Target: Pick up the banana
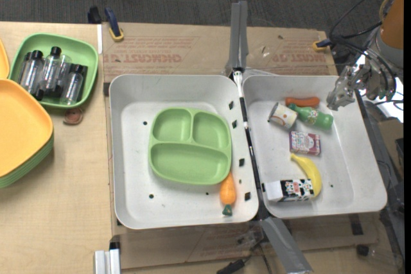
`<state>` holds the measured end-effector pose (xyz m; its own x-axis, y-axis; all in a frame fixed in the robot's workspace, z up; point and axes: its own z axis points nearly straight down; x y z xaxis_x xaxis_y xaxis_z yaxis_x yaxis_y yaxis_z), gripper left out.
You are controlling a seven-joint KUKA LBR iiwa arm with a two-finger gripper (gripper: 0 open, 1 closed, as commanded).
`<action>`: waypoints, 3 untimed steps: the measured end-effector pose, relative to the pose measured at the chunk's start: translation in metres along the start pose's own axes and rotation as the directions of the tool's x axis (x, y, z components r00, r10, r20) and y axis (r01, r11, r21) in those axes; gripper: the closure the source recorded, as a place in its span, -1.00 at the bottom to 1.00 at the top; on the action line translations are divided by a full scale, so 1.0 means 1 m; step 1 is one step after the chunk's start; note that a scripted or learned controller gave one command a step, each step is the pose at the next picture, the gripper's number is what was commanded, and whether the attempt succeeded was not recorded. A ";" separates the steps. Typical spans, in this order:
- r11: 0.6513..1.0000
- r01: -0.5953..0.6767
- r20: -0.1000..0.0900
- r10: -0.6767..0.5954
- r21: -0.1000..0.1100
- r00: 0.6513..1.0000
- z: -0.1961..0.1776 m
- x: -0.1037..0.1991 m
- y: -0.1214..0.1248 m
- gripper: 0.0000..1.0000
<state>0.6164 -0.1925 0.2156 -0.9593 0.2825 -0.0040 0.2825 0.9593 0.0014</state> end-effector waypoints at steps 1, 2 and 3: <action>0.973 0.233 0.001 -0.233 -0.001 0.973 0.030 -0.023 0.036 1.00; 0.886 0.464 0.003 -0.464 0.001 0.886 -0.033 -0.019 -0.025 1.00; 0.872 0.489 0.000 -0.489 -0.002 0.872 0.043 -0.014 0.104 1.00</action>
